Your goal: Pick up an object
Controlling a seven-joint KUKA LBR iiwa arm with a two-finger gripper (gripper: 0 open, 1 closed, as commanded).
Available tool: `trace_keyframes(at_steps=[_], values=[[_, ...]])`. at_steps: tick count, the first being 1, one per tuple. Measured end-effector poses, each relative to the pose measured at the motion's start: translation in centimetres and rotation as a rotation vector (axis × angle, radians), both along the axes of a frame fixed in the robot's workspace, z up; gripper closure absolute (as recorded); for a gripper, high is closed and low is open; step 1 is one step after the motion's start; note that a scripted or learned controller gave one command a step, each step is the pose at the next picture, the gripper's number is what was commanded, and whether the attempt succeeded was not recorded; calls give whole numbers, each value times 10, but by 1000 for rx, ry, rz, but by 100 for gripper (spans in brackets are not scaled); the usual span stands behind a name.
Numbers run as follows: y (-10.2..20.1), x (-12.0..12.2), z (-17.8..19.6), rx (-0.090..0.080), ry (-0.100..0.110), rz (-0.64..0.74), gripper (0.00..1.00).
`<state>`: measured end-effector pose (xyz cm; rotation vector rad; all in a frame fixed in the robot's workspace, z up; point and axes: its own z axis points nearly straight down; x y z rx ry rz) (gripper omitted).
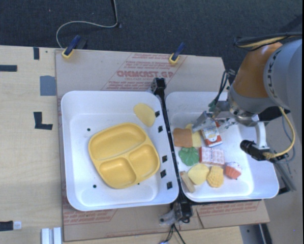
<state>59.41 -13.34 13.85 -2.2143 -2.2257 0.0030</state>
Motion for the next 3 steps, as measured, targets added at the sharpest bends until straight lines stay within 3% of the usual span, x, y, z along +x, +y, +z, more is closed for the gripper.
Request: trace_keyframes(at_steps=[1,2,3], values=[[-45,14,-56,-1,-4,-7,0],[-44,16,-41,-3,-7,-4,100],[49,50,52,1,-12,6,100]])
